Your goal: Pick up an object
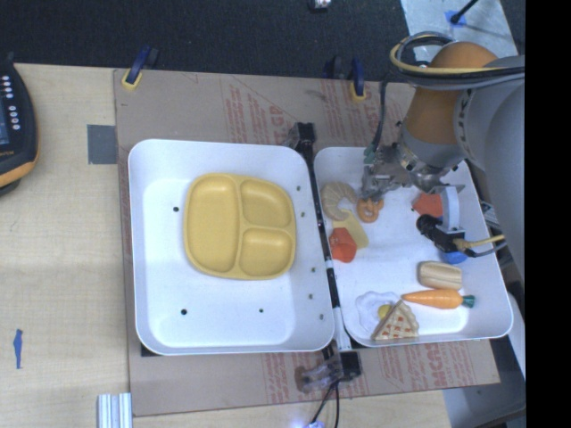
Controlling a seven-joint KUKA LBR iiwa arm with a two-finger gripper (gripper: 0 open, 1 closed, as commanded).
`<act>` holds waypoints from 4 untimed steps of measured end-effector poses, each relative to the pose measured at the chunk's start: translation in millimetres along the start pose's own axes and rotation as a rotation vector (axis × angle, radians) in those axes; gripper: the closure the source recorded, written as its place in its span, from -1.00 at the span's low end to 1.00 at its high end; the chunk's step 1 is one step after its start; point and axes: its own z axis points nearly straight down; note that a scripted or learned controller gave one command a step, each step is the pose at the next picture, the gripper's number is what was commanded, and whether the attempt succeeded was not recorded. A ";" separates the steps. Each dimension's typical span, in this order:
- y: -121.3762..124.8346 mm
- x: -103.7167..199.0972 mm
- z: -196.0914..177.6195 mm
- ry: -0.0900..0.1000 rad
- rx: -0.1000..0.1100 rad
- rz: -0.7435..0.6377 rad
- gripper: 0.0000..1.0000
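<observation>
Presently the gripper point(379, 184) sits low over the upper left part of the right bin point(500, 324), the arm reaching in from the right with its orange band above the wrist; whether it is released or clenched cannot be told, since the mechanism is small and cluttered at this angle. Just below it lies an orange ring-shaped piece point(369, 209), touching or nearly touching the gripper's lower end; beside that, to the left, rests a pale curved piece point(336, 199); nothing is visibly lifted clear of the bin floor. Other candidates remain in the same bin: a red piece point(343, 245) near the left wall, a carrot point(435, 300), a bread roll point(439, 275) above it, and a sandwich wedge point(397, 323) at the lower edge; a red-orange item point(427, 204) lies partly under the arm. The left bin point(152, 315) holds a yellow divided tray point(240, 226), well apart from the gripper. Judgement: the task stands at the approach or grasp stage; no pick is confirmed; closing on a piece, probably the ring, and raising it remain to be done.
</observation>
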 end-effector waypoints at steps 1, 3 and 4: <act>-0.2 0.3 0.7 0.000 0.001 -0.001 -1.00; -14.1 0.2 3.3 0.007 0.010 0.001 1.00; -77.0 34.1 -90.1 0.010 0.010 -0.001 1.00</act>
